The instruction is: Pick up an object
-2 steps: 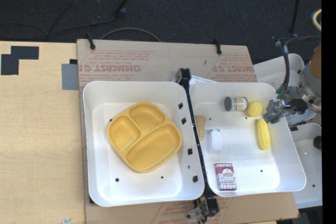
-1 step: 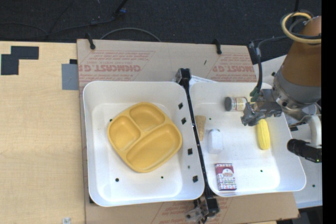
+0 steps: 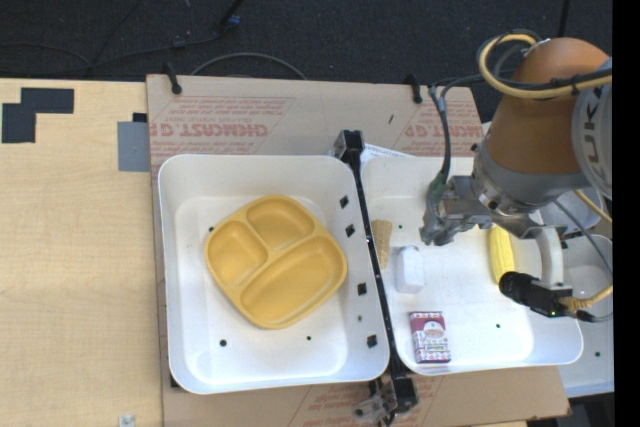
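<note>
Camera view looks down on two white bins, and you can choose any one thing to pick up. The closest choice is the small white object [image 3: 409, 268], lying flat on the floor of the right bin [image 3: 480, 355], near the black divider [image 3: 362, 245] between the bins. The gripper [image 3: 437, 233] hangs just above and a little to the right of it, not touching. It looks aimed at that spot, so you likely mean to go down on this object. I cannot tell how the gripper is set, because the dark parts blur together here.

A red and white box [image 3: 429, 336] lies flat near the front wall of the same bin, well apart from the gripper. A yellow object [image 3: 500, 252] lies partly under the arm [image 3: 545, 115], so it would be hard to reach. A thin tan piece [image 3: 382, 235] rests right beside the divider.

The left bin [image 3: 190, 355] holds a yellow divided plate [image 3: 276, 260]. It is wide and flat, which I think makes it a poor thing to grab.
</note>
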Robot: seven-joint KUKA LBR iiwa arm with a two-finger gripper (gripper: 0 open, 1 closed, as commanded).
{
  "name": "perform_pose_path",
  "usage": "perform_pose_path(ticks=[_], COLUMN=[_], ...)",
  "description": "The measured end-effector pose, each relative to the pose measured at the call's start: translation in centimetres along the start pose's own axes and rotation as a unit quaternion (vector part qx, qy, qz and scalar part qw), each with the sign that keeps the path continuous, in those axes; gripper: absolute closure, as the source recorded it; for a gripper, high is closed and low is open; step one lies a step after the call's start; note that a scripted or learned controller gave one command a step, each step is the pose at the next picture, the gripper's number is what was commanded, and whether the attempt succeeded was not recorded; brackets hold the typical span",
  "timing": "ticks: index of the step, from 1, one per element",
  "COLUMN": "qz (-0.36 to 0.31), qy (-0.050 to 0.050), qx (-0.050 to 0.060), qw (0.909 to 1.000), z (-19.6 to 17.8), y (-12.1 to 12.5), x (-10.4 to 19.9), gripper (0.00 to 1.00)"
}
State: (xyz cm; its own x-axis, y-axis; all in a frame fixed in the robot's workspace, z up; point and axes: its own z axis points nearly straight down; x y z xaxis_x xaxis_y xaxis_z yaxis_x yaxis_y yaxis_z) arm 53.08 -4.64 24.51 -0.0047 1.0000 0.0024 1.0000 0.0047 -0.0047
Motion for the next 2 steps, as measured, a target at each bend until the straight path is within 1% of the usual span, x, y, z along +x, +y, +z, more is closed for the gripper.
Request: perform_pose_path(ticks=[1, 2], qz=[0.0, 0.0], qy=[0.0, -0.001], qx=[-0.001, -0.001], qw=[1.0, 1.0], z=[-0.5, 0.8], y=[0.4, 1.8], x=[5.4, 11.0], gripper=[1.0, 1.0])
